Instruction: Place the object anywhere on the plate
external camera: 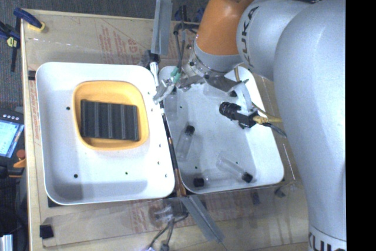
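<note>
The claw (166, 89) hangs over the right bin's (267, 153) top left corner; I cannot tell its grip. The yellow plate (110, 95) sits in the left bin (59, 167).

Grey arm (305, 67), orange wrist band (220, 23)

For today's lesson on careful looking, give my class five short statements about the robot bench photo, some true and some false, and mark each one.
1. The yellow plate lies in the left bin. True.
2. The plate has a dark ribbed middle. True.
3. Clear vials with dark caps lie on the plate. False: they lie in the right bin.
4. The arm hangs over the left bin. False: it is over the right bin, and the gripper is near the rim between the bins.
5. The arm has an orange band. True.
</note>
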